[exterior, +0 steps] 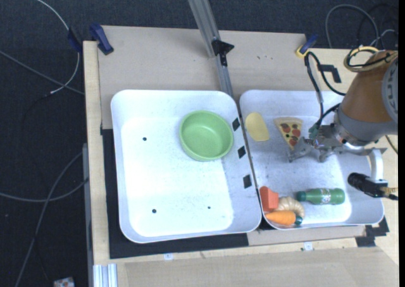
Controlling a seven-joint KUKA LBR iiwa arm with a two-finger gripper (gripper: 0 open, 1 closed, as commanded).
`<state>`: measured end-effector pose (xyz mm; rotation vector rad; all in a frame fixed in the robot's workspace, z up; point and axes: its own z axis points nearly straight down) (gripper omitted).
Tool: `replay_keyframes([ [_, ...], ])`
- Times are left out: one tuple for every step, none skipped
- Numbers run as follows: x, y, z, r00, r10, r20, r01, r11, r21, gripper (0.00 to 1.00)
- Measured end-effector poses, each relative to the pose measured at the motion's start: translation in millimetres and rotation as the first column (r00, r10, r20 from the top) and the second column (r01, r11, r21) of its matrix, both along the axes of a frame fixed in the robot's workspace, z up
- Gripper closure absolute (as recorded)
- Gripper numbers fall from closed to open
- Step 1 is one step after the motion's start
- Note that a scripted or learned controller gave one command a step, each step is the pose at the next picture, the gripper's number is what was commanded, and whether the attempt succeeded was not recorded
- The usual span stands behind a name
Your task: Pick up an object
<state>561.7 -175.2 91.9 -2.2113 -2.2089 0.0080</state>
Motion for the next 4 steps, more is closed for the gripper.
replay_keyframes([
  [3, 0, 16, 1.000, 0.000, 0.009, 0.000, 1.000, 0.000, 1.00],
  [3, -5, 62, 1.000, 0.000, 0.020, 0.000, 1.000, -0.008, 1.00],
  [4, -7, 108, 1.000, 0.002, 0.023, -0.002, 1.000, -0.008, 1.00],
  [9, -10, 154, 1.000, 0.003, 0.020, -0.003, 1.000, -0.008, 1.00],
])
